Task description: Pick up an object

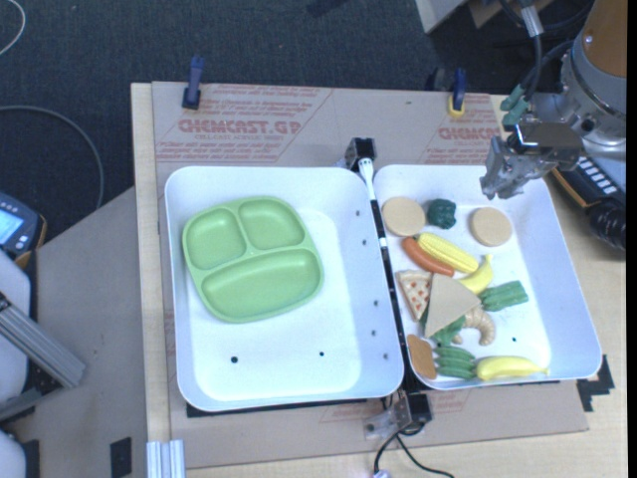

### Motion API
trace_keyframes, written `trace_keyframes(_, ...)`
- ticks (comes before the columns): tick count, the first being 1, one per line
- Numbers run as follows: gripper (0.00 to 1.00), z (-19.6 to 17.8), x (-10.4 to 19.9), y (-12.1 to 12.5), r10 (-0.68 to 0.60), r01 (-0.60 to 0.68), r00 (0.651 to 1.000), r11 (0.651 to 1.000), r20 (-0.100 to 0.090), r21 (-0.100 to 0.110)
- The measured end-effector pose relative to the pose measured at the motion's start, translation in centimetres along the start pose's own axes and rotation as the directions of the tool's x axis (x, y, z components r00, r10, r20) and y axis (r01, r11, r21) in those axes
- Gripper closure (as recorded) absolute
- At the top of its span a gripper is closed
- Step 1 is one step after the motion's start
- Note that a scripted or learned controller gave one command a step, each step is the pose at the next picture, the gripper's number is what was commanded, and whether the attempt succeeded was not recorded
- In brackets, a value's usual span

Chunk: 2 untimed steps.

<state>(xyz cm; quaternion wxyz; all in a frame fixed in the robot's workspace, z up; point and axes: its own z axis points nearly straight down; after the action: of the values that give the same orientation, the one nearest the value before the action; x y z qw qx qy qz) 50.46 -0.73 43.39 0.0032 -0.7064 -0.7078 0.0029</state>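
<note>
Dark carpet lies around the desk [299,118], whose brown board top bears two shallow white bins side by side, with blue clamps at its far edge. Left bin [189,366] carries a green divided tray [252,258], three compartments, lying flat toward its far left part. Right bin [567,297] carries the toy food: a round tan biscuit [403,216] near the dividing rim, a dark green broccoli piece [441,212] just beside it, another tan biscuit [491,227] further right, a yellow corn cob [448,252] lying across an orange carrot [426,258], a pizza slice [414,291], a tan wedge of sandwich [450,304], a green leafy piece [504,295], and a yellow banana [510,368] near the front rim beside some green beans [456,361]. My pincer [504,182] hangs over the far right corner of the right bin, above and just beyond the second biscuit, with nothing between its tips; whether they are spread or closed I cannot tell
</note>
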Motion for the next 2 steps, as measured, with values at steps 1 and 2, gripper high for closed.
trace_keyframes(1,1.0,7.3,2.7,0.6,-0.001,0.001,1.0,1.0,0.0,0.0)
trace_keyframes(2,1.0,5.8,2.5,0.7,0.001,-0.001,1.0,1.0,0.001,-0.012)
